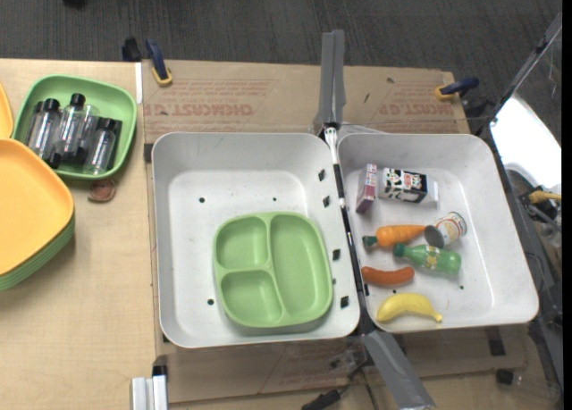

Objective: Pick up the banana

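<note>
At the near edge of the right bin (500,221), close to its front left corner, we find the banana (408,308), lying flat on the white floor with its long axis running roughly left to right across the view and its curve bowing upward toward the other items. Just behind it sits the red sausage-shaped toy (387,275), near but apart from it as far as we can tell, and farther back lie the carrot (399,236), the green bottle (431,258), the small can (447,230), the milk carton (404,185) and the pink box (366,188). The left bin (179,221) holds a green divided tray (273,269). We cannot tell the state of the claw, how wide it stands or whether it has anything, so we judge that the banana has not yet been lifted. What the coming move turns on, in our view, is the banana's lie: since the arm reaches in from the right, the fruit sits toward the far left of that bin from the arm's side, and a grip would best close across the short width of the banana, that is front to back in this view. We judge the bin's front wall, just beside the banana, and the red toy behind it to be the main things that could crowd a descent.
</note>
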`<state>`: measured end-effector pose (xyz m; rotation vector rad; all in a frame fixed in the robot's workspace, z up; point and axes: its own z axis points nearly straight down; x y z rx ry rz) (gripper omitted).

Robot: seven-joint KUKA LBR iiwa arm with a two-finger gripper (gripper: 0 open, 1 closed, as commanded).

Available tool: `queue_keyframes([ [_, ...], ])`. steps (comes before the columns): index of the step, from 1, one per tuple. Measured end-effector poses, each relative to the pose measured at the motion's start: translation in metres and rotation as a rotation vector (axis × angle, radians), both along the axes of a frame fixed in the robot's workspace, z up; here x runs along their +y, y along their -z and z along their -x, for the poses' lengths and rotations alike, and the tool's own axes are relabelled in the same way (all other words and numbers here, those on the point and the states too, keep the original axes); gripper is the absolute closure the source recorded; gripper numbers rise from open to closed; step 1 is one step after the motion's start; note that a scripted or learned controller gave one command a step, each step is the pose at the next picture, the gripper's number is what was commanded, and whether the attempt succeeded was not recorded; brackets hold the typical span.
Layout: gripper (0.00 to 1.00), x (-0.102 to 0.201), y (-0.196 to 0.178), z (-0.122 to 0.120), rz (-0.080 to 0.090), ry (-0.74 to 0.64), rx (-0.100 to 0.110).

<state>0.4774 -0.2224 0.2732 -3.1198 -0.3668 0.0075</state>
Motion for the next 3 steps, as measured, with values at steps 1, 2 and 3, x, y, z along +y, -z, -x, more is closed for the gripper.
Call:
queue_keyframes([
  [1,1.0,0.0,0.013,0.0,-0.001,-0.009,0.001],
  [2,1.0,0.0,0.064,0.001,-0.004,-0.251,0.002],
  [3,1.0,0.0,0.04,0.0,0.0,0.018,-0.001],
])
